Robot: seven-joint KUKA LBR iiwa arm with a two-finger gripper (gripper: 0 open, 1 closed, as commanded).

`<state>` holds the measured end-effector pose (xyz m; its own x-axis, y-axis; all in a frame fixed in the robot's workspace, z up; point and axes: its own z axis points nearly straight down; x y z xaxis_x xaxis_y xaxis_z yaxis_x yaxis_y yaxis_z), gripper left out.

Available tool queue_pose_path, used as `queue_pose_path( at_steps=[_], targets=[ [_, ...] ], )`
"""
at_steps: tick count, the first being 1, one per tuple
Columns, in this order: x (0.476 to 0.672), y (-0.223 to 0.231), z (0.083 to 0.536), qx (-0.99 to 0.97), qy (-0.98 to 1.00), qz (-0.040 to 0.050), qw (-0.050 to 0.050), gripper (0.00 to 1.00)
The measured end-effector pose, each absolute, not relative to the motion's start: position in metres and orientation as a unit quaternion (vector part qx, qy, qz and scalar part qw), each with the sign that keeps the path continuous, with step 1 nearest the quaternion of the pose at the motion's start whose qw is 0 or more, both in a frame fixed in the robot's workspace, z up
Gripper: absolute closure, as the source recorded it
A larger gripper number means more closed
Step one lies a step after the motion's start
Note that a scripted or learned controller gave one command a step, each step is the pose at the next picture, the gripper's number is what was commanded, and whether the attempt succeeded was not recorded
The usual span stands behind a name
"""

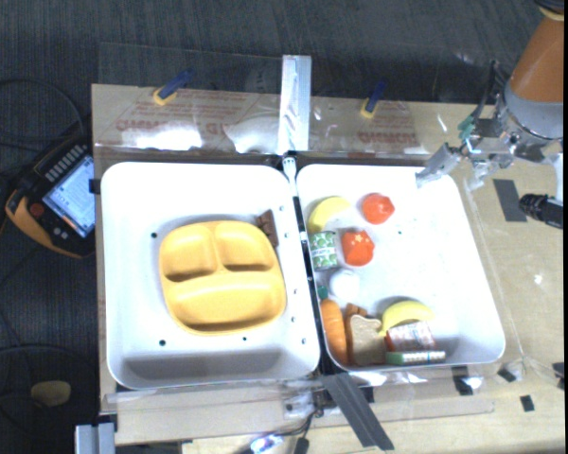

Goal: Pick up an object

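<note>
Camera view: tool (434, 169), its state impossible to tell, hangs over the right bin's (473, 253) far corner; the nearest red tomato (377, 207) lies toward eight o'clock.

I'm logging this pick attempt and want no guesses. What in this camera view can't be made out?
- Gripper: too small and blurred to tell its state.
- Arm: cut off by the right and top edges.
- Small can: label too small to read.
- Brown piece: partly hidden behind the yellow tray; identity unclear.
- Items beside the bread slice: packed together, outlines merge.
</note>
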<state>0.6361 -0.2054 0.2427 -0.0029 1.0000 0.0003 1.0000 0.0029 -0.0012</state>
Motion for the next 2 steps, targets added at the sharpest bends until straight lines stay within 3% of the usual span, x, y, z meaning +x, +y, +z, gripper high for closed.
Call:
queue_pose_path(
  at_steps=[1, 2],
  targets=[
    [0.66, -0.14, 0.139, -0.654, -0.757, 0.0008, 0.001, 0.0],
    [0.648, -0.13, 0.089, -0.616, -0.788, -0.0006, -0.004, 0.0]
  ],
)
